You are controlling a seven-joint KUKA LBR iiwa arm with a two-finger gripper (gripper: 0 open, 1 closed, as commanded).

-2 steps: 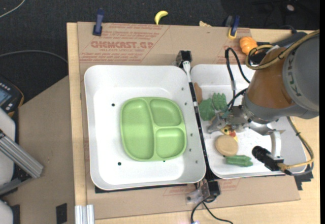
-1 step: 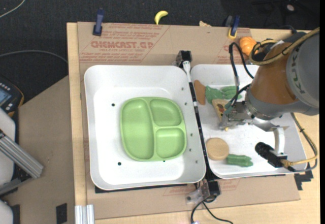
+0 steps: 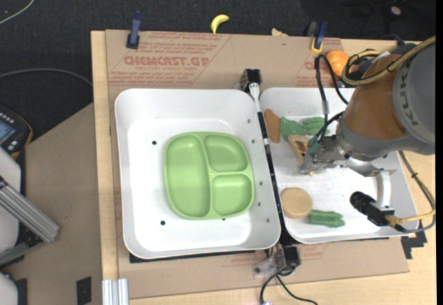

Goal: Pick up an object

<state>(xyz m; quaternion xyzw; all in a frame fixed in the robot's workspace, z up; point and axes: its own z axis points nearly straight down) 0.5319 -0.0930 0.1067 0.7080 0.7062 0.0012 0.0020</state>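
- My claw (image 3: 311, 160) hangs low over the middle of the right bin (image 3: 331, 189), and my own wrist and cables crowd it. I cannot tell whether it is apart or together, nor whether anything sits in it.
- Just under its tip lies a small tan and yellow scrap (image 3: 299, 147), half covered by me and too muddled to name.
- A crumpled green piece (image 3: 304, 125) lies in the far part of that bin, and its right end runs under my wrist.
- Beside it, against the bin's left wall, lies a brown oblong piece (image 3: 273, 126) in plain sight.
- Near the front lie a round tan disc (image 3: 296, 202) and a small green lump (image 3: 326, 218), close together and well clear of my claw.
- My arm (image 3: 377, 113) covers the right bin's far right corner, so whatever lies there is hidden.
- An orange thing (image 3: 336, 60) peeks out behind my arm at the tabletop (image 3: 173, 61) edge, mostly hidden by cables.
- The left bin (image 3: 138, 158) holds a green divided plate (image 3: 208, 176), fully visible.
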